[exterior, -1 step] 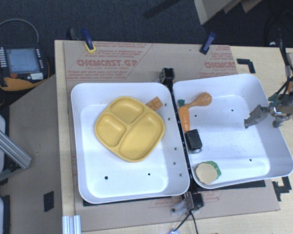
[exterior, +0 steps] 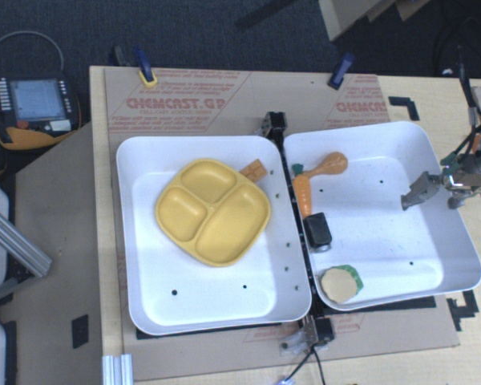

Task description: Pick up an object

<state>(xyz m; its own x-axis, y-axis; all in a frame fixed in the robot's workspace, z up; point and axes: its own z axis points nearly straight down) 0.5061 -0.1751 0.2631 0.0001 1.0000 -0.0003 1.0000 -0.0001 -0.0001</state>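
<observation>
Near the front edge of the right bin (exterior: 457,255), a round biscuit-like piece (exterior: 340,284) with a green rim lies flat: probably light and stiff, best pinched across its width. Beyond it, along the bin's left wall, sit a small black block (exterior: 317,231), then an orange carrot-shaped toy (exterior: 303,193) and a tan spoon-like piece (exterior: 329,165), all likely hard, smooth plastic. At the right edge the gripper (exterior: 421,189) hovers with fingers spread, gripping nothing. The left bin (exterior: 208,295) carries a yellow divided plate (exterior: 214,211).
</observation>
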